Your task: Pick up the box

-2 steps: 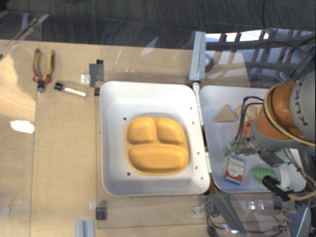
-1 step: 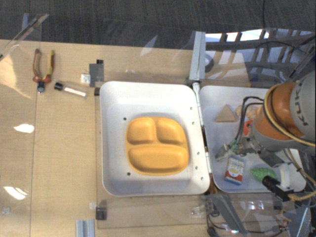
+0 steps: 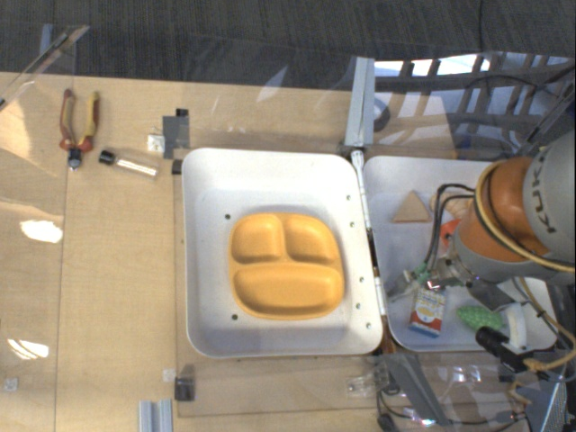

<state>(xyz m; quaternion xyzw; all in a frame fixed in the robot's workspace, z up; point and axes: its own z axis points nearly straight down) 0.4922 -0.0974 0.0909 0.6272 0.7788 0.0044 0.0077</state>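
A light wooden bench top (image 3: 99, 268) was seen beneath a clear panel that caught pale glare at the left. Dark grey carpet (image 3: 234, 16) was laid beyond its far edge.

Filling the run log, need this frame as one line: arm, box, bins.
arm: over right bin | box: lying in right bin, near front edge | left bin: yellow divided tray | grasp: none seen

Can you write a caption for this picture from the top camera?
Robot arm over the right bin, near a small box; yellow tray in left bin.
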